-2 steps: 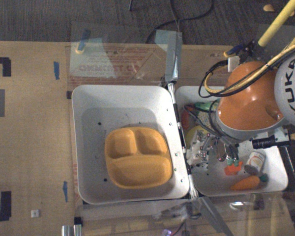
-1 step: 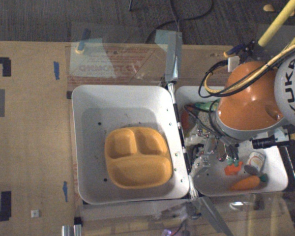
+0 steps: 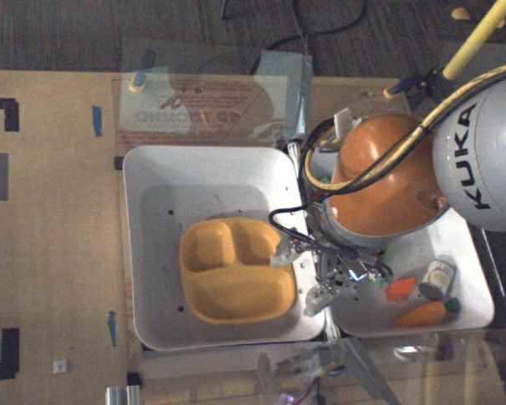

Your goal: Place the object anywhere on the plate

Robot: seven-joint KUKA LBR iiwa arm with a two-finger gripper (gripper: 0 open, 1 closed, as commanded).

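An orange-yellow divided plate with three compartments lies in the left white bin, towards its lower right. My gripper hangs over the wall between the two bins, just right of the plate's right edge. In the right bin lie a carrot-shaped toy, a small orange-red block and a small grey can, all to the right of the gripper. The arm's orange band and grey body hide much of the right bin.
A clear plastic sheet with a label lies on the bench behind the left bin. Blue tape marks and black markings sit on the wooden bench at left. Cables loop around the wrist.
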